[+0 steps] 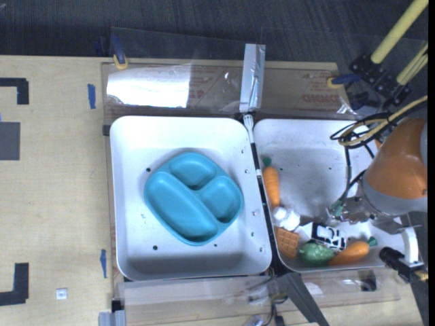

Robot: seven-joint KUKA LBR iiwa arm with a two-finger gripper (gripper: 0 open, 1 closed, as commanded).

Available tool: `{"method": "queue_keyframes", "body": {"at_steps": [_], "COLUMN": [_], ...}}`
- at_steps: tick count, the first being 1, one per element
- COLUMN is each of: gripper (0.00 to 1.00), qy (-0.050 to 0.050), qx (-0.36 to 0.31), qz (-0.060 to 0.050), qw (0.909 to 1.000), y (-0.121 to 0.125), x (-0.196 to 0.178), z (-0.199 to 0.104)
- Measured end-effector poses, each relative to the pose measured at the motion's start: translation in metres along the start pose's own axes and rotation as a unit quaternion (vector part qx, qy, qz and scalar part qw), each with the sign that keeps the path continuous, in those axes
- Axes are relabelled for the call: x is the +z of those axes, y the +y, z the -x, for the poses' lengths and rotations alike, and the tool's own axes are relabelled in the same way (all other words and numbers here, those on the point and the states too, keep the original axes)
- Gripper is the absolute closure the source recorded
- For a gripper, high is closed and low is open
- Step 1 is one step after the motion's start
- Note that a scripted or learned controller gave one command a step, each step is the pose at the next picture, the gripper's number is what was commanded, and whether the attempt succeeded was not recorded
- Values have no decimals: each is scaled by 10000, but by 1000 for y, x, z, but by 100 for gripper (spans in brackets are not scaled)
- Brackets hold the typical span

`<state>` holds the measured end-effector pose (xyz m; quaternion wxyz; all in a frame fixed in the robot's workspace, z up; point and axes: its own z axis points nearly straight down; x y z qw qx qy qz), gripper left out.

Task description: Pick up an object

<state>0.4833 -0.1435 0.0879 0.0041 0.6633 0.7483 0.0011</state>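
Two white bins are seen on the desk | left bin (129, 148) carries a blue divided tray (194, 197) | right bin (306, 145) keeps toy food crowded at its near wall: carrot (272, 185), green vegetable (316, 252) | gripper (334, 221) is lowered above them, probably for picking | state of the fingers cannot be told

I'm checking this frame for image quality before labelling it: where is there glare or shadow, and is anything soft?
In the camera view, a bright glare patch washes out the clear sheet behind the left bin; soft shadow lies along that bin's near wall under the blue divided tray; the right bin's floor looks mottled; the small items near the gripper are slightly soft.
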Motion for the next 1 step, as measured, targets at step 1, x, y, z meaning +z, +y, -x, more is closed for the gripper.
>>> {"method": "queue_keyframes", "body": {"at_steps": [1], "gripper": [100], "qy": [-10], "qx": [-821], "qz": [19], "qw": [9966], "y": [34], "x": [0], "z": [-40]}}
